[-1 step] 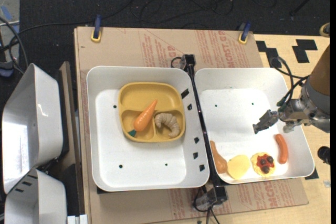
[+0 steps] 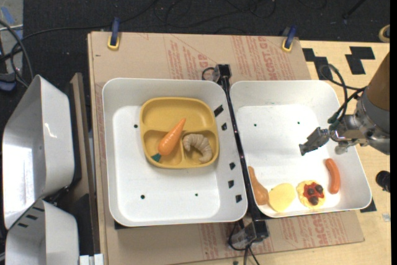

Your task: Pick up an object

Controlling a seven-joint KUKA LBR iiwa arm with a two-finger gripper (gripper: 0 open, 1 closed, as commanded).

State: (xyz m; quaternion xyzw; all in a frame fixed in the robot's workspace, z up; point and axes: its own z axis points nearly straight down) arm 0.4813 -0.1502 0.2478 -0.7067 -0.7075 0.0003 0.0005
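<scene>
Orange sausage (image 2: 333, 175) lies near the pincer (image 2: 312, 141); whether it is open we cannot tell. We would centre above before descending.

Toy sausage (image 2: 334, 175) in right bin (image 2: 273, 96)

Orange carrot (image 2: 172, 136) on yellow tray (image 2: 180, 110); red sausage (image 2: 334, 175).
</scene>
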